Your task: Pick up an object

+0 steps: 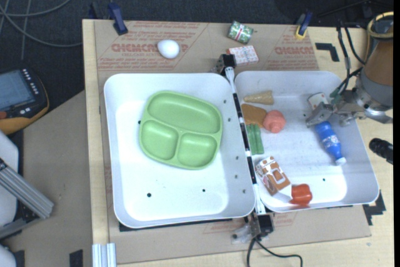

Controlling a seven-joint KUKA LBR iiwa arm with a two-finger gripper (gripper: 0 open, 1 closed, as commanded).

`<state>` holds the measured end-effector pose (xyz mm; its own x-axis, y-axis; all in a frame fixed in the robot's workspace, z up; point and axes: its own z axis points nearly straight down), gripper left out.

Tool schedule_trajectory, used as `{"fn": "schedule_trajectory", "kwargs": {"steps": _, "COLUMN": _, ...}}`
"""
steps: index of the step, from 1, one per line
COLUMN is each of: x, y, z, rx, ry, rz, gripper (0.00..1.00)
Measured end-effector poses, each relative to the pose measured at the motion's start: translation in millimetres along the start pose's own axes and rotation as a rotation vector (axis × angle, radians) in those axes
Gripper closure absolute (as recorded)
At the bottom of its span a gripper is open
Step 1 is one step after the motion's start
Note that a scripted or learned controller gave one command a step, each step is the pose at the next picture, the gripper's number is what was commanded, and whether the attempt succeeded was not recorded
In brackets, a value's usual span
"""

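Nearest the camera, at the front of the right bin [365, 187], lies a red block [301, 194] with a white spoon-like piece beside it, and just behind these a small orange-and-white carton [272, 173]. The left bin [119, 134] carries a green divided plate [180, 129], set toward its middle and rear.

Further back in the right bin, a blue bottle [329, 142] lies on its side. Its long axis runs at a slant, the white cap end toward the front right and the other end pointing back and left, toward the gripper [320, 110]. The gripper stands directly behind that rear end, very close to it or touching; the view is too coarse to say which. The one arm enters from the right, so its wrist lies to the right of the bottle's rear end. How far the fingers stand apart cannot be told here, and nothing is seen held between them.

Judgement: the bottle is the nearest candidate, lying just in front of the fingers and slightly right. A grasp across its short width would call for a small shift forward along its axis.

Along the left wall of the right bin lie a green stick [254, 138], a pink ball [274, 121], a brown wedge [252, 114] and a cone [259, 97]. Beyond the bins, on the board, rest a white egg [167, 48], a small can [240, 32] and a packet [243, 55].
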<state>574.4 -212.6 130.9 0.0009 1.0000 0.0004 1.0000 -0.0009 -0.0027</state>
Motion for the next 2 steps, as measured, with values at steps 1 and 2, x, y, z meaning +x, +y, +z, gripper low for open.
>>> {"fn": "schedule_trajectory", "kwargs": {"steps": 1, "x": 23.6, "y": 13.8, "z": 46.6, "rx": 0.0, "ry": 0.001, "rz": -0.002, "gripper": 0.0}}
{"fn": "schedule_trajectory", "kwargs": {"steps": 2, "x": 57.8, "y": -9.3, "z": 46.5, "rx": -0.001, "ry": 0.001, "rz": -0.002, "gripper": 0.0}}
